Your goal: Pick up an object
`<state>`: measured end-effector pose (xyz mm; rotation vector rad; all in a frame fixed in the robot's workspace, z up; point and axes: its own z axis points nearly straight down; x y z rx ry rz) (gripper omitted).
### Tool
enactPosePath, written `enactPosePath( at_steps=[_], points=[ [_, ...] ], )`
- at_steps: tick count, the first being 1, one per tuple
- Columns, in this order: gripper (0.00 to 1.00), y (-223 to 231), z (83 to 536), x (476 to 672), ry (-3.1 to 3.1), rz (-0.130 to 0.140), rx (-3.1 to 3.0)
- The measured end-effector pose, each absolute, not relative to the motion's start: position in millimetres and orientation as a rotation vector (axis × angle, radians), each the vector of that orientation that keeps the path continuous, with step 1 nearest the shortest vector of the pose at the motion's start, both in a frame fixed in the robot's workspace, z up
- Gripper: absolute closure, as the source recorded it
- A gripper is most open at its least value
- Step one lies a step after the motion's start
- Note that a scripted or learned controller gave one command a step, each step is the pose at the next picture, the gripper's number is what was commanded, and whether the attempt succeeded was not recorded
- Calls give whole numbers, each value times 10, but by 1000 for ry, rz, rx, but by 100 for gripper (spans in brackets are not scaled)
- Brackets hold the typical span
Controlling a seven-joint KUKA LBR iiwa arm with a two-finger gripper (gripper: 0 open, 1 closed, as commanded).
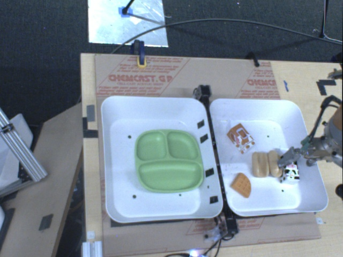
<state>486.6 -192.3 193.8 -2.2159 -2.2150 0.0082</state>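
My gripper [290, 161] reaches in from the right and hangs low over the right bin [308, 199], near its right side. Just under it lies a small black-and-white object [291, 174], partly hidden by the gripper. Whether the gripper touches it I cannot tell. Two tan bread-like pieces [261, 165] lie side by side directly left of the gripper, the nearer one touching or almost touching it. An orange waffle-like wedge [241, 185] lies in front of them. A red-and-white patterned piece [240, 137] rests further back in the same bin.
The left bin [115, 143] holds a green divided plate [169, 160]. A black ridge with clips [210, 159] separates the two bins. The arm's grey link and orange band [335, 127] stand over the right bin's right rim. Cardboard lines the bench behind.
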Motion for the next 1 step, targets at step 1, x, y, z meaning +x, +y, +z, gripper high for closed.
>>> enactPosePath(
  at_steps=[1],
  points=[
    [0, -1919, 1989, 4895, -2226, 0, -2218]
  ],
)
